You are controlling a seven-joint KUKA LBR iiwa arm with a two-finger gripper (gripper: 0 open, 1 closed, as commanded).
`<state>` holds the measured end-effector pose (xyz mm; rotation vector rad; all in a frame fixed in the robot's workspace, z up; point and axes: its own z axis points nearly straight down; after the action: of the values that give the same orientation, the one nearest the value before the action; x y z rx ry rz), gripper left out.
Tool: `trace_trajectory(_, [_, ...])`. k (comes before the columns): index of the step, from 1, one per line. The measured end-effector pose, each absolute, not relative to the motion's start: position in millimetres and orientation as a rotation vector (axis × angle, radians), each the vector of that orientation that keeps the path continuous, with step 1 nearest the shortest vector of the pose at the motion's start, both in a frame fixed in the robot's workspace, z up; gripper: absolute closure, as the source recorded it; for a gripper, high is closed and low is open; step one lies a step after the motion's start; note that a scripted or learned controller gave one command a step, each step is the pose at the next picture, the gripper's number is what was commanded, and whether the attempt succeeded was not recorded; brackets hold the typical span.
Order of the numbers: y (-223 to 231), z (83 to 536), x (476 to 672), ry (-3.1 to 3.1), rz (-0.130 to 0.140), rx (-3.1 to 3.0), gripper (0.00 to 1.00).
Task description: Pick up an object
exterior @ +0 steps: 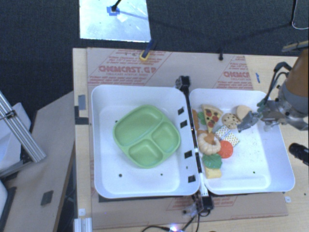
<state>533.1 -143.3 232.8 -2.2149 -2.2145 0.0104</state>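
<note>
Several toy foods lie along the left side of the right bin (270,178). Among them are a pizza slice (211,114), a chocolate-chip cookie (230,120), a beige piece (242,111), a checkered cracker (228,136), a red tomato slice (225,150), a pale shrimp-like ring (209,143), a green leafy piece (212,161) and a yellow piece (213,172). My gripper (248,121) reaches in from the right. It sits just right of the cookie and below the beige piece. I see nothing held in it.
In the left bin (104,105) lies a green three-compartment plate (147,136). A black divider rail (189,129) runs between the bins. The right half of the right bin is bare white floor. A metal sheet (114,13) lies beyond the bench.
</note>
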Motion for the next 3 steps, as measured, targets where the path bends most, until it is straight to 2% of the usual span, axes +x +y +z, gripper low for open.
trace_trajectory(1, [-143.0, 239.6, 535.7, -2.226, -0.001, -2.219, 0.0])
trace_trajectory(3, [-148.3, 131.2, 526.6, -2.22, 0.002, -2.219, 0.0])
